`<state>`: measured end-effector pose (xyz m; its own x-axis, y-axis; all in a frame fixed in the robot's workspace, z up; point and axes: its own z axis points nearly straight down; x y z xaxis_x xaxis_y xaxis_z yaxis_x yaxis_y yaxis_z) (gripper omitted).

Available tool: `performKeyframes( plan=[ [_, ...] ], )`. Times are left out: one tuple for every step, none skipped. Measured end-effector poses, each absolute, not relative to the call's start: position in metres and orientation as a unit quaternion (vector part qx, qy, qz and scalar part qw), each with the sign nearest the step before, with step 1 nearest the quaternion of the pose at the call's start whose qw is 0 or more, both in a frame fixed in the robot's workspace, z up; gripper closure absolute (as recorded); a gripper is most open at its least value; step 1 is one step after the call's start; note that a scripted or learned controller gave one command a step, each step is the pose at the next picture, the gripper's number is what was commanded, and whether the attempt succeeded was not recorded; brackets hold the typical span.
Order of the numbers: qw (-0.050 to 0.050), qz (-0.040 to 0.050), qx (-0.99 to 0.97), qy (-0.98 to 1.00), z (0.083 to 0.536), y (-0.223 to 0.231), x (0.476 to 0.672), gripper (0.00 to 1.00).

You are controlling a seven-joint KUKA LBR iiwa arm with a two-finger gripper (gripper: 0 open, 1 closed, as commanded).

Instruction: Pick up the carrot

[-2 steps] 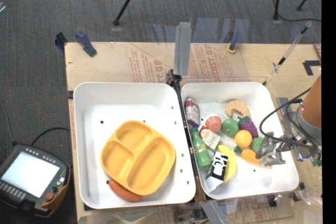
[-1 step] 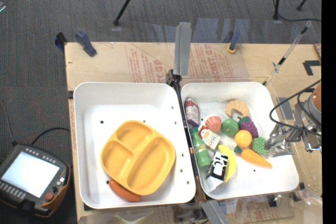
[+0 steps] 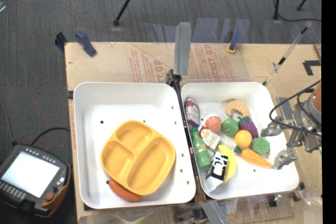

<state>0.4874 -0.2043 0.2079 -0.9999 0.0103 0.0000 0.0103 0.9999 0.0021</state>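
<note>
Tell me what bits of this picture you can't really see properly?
- The grey robot arm: cut off by the camera view's right edge; its metal two-finger gripper shows beside the right white bin.
- A reddish-orange rounded thing: mostly hidden under the yellow divided plastic plate in the left white bin.
- The dark bottle's label: too small to read.
- The orange toy carrot is in plain view.
</note>
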Motion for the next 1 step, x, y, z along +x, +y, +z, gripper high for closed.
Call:
performKeyframes(
  plan=[
    [-0.001,0.0019,-0.013,1.000,0.0856,-0.1875,0.4906,0.00]
  ],
)
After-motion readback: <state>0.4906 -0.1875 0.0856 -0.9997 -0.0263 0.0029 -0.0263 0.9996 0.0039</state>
